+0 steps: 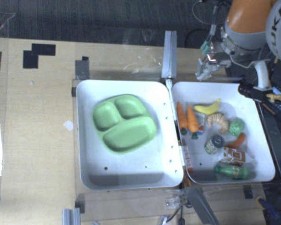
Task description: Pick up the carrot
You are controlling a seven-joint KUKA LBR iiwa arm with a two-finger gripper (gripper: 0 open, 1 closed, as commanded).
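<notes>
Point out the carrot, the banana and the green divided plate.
carrot (191,118): camera view, middle of its orange body.
banana (208,108): camera view, middle of its yellow curve.
green divided plate (129,136): camera view, floor of its largest compartment.

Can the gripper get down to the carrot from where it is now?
Probably yes: the gripper is above the right bin's far edge, and the carrot lies uncovered, though crowded by a second carrot.

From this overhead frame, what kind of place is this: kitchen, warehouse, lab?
Most likely a robotics lab pick-and-place cell. Two white bins sit side by side on a wooden bench, toy food such as the carrot and banana fills the right bin, and the arm reaches in above.
</notes>
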